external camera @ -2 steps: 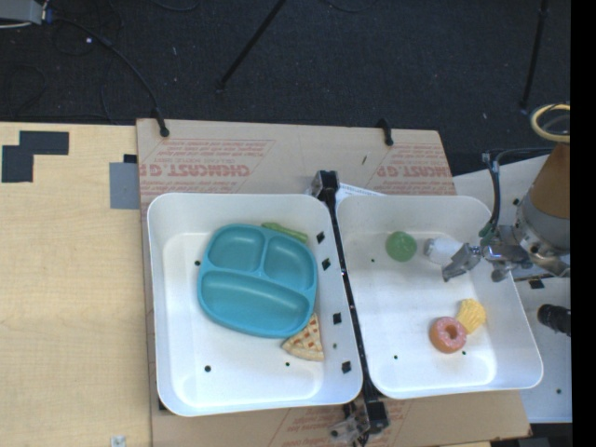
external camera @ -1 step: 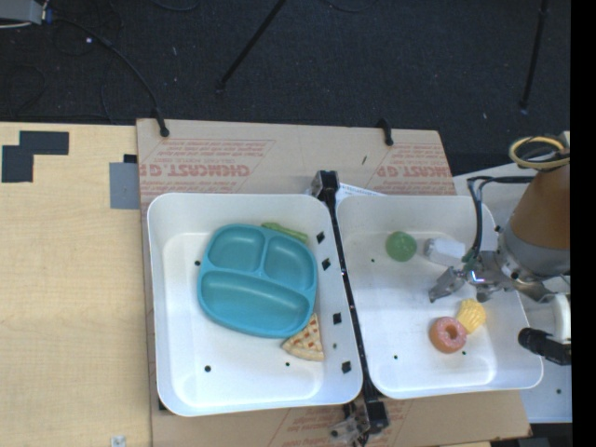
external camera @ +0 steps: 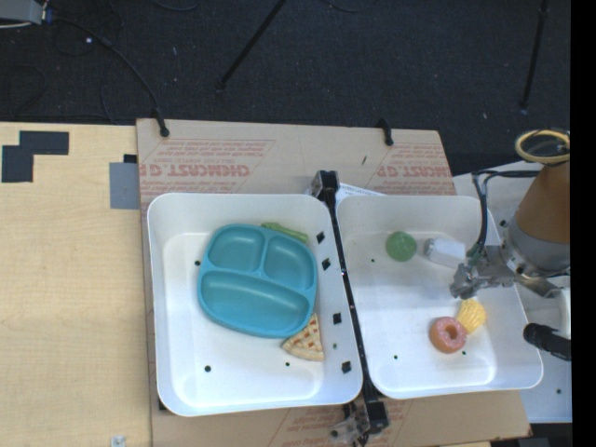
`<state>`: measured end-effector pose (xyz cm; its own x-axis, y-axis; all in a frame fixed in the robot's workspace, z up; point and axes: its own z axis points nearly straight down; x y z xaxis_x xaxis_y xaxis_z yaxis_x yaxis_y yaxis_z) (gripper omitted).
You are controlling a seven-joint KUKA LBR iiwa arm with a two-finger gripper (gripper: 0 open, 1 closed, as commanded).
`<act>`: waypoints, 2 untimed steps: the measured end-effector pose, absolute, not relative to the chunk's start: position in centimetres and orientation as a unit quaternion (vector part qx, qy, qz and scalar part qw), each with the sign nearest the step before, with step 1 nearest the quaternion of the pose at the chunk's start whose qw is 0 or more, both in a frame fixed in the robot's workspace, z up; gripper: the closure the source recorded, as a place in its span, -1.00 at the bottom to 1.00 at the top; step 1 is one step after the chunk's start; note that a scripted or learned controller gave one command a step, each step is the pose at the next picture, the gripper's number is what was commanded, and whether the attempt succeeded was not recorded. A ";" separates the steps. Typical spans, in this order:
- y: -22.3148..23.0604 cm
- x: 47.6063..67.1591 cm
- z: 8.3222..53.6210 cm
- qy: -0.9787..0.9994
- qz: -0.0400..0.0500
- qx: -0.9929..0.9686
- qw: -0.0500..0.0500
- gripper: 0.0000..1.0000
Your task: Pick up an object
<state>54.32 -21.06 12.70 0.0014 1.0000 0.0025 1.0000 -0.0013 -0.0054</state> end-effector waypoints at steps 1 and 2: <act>-21.3 54.6 19.0 -0.708 -0.001 -0.707 -0.001 1.00; -21.2 55.1 25.3 -0.708 -0.001 -0.706 -0.002 1.00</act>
<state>55.06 -21.23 25.31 -0.0024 1.0000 -0.0016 1.0000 0.0024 0.0040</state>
